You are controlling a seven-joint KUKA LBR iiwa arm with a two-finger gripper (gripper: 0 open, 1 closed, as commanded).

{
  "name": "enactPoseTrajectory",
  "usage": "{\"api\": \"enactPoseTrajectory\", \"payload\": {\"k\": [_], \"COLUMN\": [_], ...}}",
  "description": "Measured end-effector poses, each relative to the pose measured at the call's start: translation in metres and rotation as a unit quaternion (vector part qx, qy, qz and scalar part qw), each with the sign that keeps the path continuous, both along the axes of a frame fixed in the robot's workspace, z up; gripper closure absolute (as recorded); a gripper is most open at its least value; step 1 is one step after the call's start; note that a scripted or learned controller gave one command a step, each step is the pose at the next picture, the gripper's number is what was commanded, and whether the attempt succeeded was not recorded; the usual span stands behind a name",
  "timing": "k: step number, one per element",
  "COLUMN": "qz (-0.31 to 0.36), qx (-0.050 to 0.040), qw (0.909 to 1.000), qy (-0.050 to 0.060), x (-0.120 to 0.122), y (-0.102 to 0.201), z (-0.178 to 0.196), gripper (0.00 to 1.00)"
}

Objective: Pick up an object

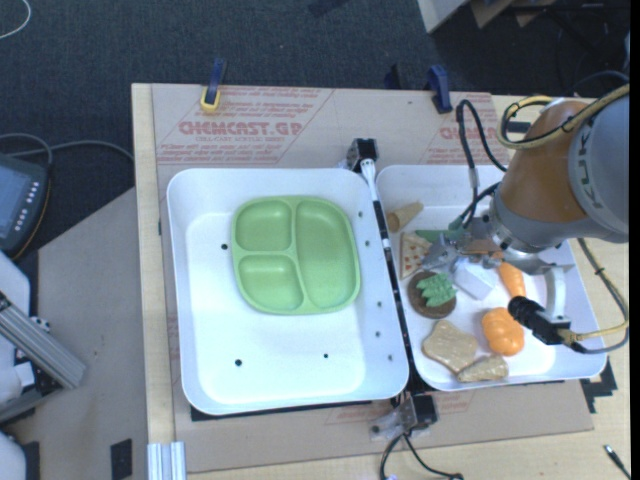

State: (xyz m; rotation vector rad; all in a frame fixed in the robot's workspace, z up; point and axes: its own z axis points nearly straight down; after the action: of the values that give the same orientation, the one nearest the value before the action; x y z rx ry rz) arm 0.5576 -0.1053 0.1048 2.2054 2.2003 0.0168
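Note:
My gripper (447, 256) hangs low over the middle of the right bin (580, 363), under the orange-banded wrist. Just below it a green leafy toy (436, 288) lies on a brown disc (432, 308). A white block (473, 281) lies right beside the gripper, and a square cracker (411, 255) lies to its left. An orange carrot stick (512, 279), a round orange (502, 332) and two toast slices (451, 346) (485, 370) fill the bin's near part. A tan wedge (405, 218) sits toward the far left corner. The arm hides part of the bin's middle.
The left bin (200, 348) holds a green divided plate (296, 255). A black divider rail (385, 268) runs between the bins. Cables loop around the arm at the right. Blue and yellow clamps (211, 88) grip the board's far edge.

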Motion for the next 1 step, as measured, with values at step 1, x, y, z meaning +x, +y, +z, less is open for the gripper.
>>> {"api": "enactPoseTrajectory", "payload": {"k": [1], "qz": [0.000], "qx": [-0.0006], "qw": [1.0000], "qy": [-0.001], "x": [0.0007], "y": [0.0001], "z": [0.0102], "gripper": [1.00]}}
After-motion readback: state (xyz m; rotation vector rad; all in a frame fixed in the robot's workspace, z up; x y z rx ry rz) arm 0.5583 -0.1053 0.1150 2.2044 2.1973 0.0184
